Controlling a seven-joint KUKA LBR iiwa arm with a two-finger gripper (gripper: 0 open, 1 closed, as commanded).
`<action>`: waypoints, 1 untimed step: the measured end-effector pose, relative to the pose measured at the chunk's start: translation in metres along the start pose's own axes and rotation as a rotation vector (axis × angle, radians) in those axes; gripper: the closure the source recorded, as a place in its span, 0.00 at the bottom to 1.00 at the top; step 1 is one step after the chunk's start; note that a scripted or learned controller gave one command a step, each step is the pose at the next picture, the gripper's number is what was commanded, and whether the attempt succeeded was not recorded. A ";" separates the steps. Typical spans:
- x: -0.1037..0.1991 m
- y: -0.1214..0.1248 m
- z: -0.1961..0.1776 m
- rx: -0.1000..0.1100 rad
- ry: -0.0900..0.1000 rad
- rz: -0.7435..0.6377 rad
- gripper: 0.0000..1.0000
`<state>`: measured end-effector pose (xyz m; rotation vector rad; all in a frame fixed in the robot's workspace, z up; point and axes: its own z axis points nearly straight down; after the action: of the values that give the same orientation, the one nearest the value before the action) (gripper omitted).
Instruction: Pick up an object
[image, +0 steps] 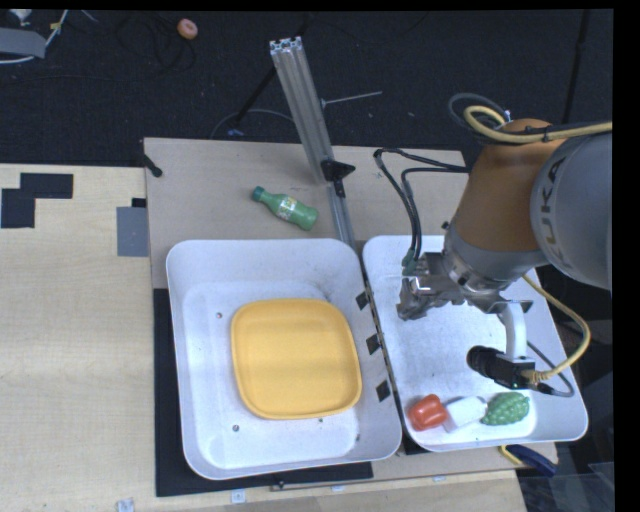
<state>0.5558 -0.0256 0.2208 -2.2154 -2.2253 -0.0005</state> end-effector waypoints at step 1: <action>0.051 0.006 -0.014 -0.001 -0.001 0.002 1.00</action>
<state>0.5615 0.0259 0.2347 -2.2178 -2.2242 -0.0006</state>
